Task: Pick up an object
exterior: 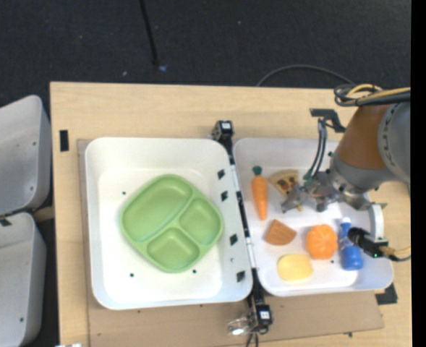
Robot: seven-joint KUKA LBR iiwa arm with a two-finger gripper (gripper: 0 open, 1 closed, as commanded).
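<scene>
So the arm (368,147) reaches in from the right and the gripper (310,196) sits low in the right bin (307,284), just beside a small brown toy (286,182) near the bin's top middle; the fingers (294,204) look spread apart with nothing between them, so no grasp yet as far as I can see. Candidates are all in that bin: carrot (260,196) upright along the left wall, brown wedge (279,233) below it, orange (321,241) and lemon (294,267) toward the bottom, blue thing (351,255) by the right side. The left bin (104,280) holds a green plate (172,223); not something I'd go for.

If I were tuning this step: commit to one target, probably the brown toy since it's closest; centre the open fingers over it so one goes down each side, not on top; go down until nearly at the bin floor, then close; lift straight up slowly. The risk I'd guess is nudging the carrot or pinching an edge and having it slip; the round orange would likely squirt out, so skip that.
</scene>
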